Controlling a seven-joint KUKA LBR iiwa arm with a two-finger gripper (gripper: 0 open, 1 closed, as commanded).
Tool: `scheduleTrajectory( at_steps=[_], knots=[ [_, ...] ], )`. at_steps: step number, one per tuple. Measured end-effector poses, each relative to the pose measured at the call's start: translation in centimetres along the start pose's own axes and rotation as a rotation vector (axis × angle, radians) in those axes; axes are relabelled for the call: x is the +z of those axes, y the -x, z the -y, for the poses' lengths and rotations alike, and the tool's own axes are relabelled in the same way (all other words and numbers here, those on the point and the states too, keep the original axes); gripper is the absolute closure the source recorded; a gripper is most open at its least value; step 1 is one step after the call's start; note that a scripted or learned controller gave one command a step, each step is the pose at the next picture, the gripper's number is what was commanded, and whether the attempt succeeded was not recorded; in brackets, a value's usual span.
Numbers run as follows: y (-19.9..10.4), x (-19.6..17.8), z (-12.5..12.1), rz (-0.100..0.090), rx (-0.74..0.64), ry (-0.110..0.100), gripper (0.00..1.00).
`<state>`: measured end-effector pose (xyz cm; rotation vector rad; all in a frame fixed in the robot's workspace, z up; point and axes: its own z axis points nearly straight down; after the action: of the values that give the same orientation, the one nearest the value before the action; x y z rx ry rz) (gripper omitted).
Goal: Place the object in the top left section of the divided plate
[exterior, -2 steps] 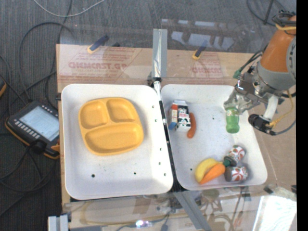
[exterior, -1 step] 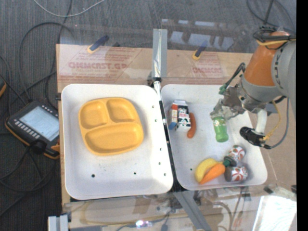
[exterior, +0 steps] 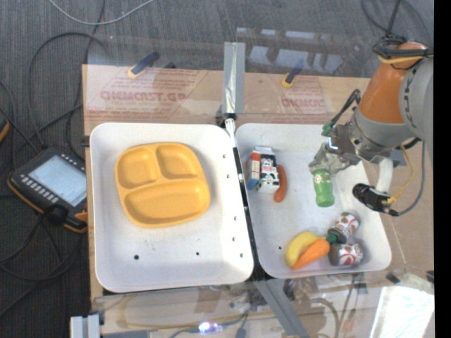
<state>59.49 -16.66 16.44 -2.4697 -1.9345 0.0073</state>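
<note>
A yellow divided plate (exterior: 163, 184) lies in the left bin (exterior: 113, 259). Its top left section (exterior: 138, 167) holds nothing. In the right bin (exterior: 296, 217) a green bottle (exterior: 324, 189) lies near the middle right. My gripper (exterior: 327, 158) hangs just over the bottle's upper end, at the end of the grey arm with the orange band (exterior: 386, 94). Whether it touches the bottle is unclear from this angle.
The right bin also holds a small carton (exterior: 263, 169), a red sausage (exterior: 280, 184), a banana (exterior: 299, 247), a carrot (exterior: 313, 254) and two cans (exterior: 345, 225) (exterior: 347, 253). A metal divider (exterior: 234, 76) runs between the bins. A teach pendant (exterior: 49, 182) lies left of the bench.
</note>
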Motion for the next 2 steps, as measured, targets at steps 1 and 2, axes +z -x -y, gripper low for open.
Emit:
scheduleTrajectory(
  at_steps=[1, 2],
  knots=[
    [-6.6, -3.6, -1.2, 0.0, -0.024, 0.004, 1.0],
    [-15.1, -1.8, -2.2, 0.001, -0.004, 0.003, 1.0]
  ],
)
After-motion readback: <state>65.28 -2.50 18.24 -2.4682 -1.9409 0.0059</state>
